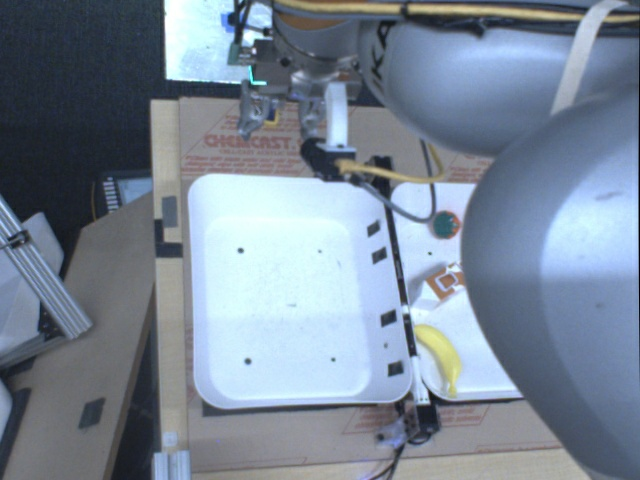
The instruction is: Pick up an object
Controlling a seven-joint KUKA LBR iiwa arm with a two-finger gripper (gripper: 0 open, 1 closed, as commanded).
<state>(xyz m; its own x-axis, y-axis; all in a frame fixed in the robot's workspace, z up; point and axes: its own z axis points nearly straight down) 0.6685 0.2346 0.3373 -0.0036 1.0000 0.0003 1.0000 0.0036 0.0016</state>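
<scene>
Beyond the far rim of the shallow white left bin [200,268], the two-finger gripper [286,118] hangs with fingers parted and nothing between them — the curved yellow banana [441,355] lies well apart, in the right bin's near corner.

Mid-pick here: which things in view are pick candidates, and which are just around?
For the job: gripper, above the far bench edge; banana, green ball and orange-and-white piece in the right bin.

Just around: left bin, cardboard sheet, yellow cable.
</scene>
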